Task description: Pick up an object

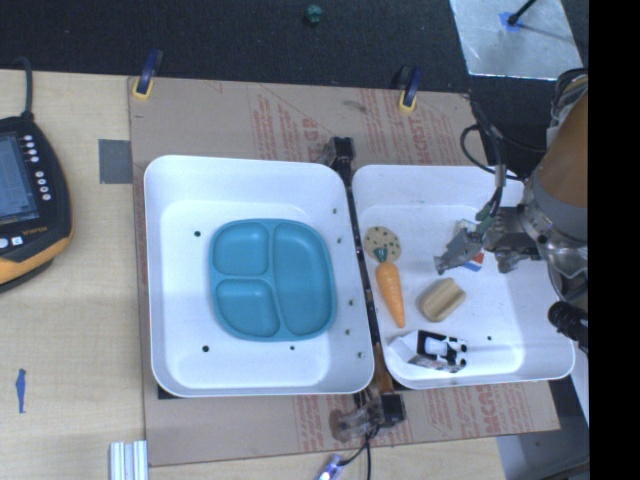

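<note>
Right bin (500, 183): tool (478, 249), fingers spread, holding nothing. Nearest item: tan block (441, 299), just below-left of tool, long axis slanted. Carrot (389, 291) farther left.

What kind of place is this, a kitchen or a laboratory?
Most likely a robot test bench in a lab: two white bins fixed on a board, a teach pendant at the left, and toy food such as a carrot for picking.

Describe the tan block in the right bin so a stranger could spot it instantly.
Find the right-hand shallow white bin. Near its middle lies a short tan rounded block, just right of the orange carrot. It alone is plain beige and stubby.
</note>
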